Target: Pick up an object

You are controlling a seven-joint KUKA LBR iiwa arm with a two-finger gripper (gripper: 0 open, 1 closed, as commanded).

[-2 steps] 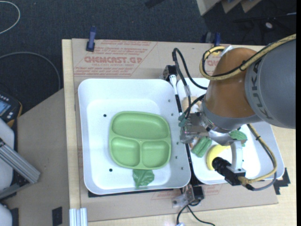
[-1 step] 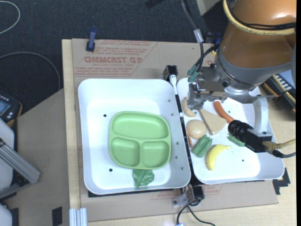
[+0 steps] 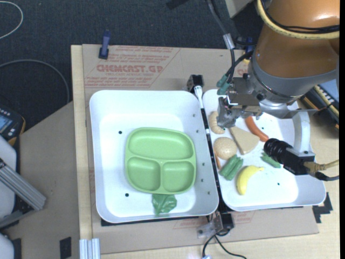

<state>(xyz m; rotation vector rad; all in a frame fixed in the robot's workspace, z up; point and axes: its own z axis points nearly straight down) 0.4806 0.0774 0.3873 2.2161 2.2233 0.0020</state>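
So the pincer (image 3: pixel 229 118) hangs low over the right shallow white bin (image 3: pixel 302 196), just above a tan wedge-shaped toy piece (image 3: pixel 245 139) and a round beige bun-like piece (image 3: pixel 225 147). Honestly can't tell how it's set. A yellow plastic banana (image 3: pixel 245 178) lies nearer the front, beside a green bean-like toy (image 3: pixel 232 167).

We see glossy white plastic bins (image 3: pixel 102 144), a smooth matt green plastic plate (image 3: pixel 160 159), and a matt printed cardboard sheet (image 3: pixel 129 66).
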